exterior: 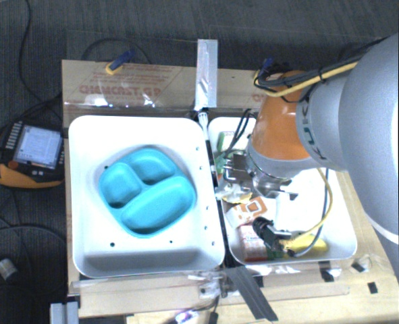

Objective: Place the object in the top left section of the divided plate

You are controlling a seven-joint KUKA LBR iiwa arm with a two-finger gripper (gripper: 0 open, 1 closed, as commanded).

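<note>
- Station: the counter [387,272] carries two white bins side by side. My arm reaches in from 3 o'clock and hangs over the right bin [341,245].
- End effector [244,181]: it sits low over the 9 o'clock side of the right bin, close to the wall shared with the left bin. My own wrist covers it from above, so I cannot tell how far open it is or whether it has hold of anything.
- Object: I judge that the thing to be moved lies among the clutter in the right bin, since that is where I am lowered.
- Likeliest candidate: the orange-and-white packet [250,208] lies just at 6 o'clock of the end effector. I cannot confirm contact with it.
- Other contents of the right bin:
  - a yellow item [312,248] towards 5 o'clock, near the front wall;
  - a greenish packet [226,142] at 11 o'clock.
- Target: the blue divided plate [148,191] lies flat in the middle of the left bin [84,248], and nothing rests in any of its three wells. It is turned at an angle, so the two small wells face 10 and 12 o'clock and the large well faces 4 o'clock.
- Judgement on placement: the plate sits clear of the bin walls, which leaves room for a descent from above. I take the small well at 10 o'clock to be the top left section.
- Progress: the pick is not confirmed, and the transfer towards 9 o'clock is not yet done.
- Risk: the clutter is tight, so a neighbouring item could be caught instead.
</note>
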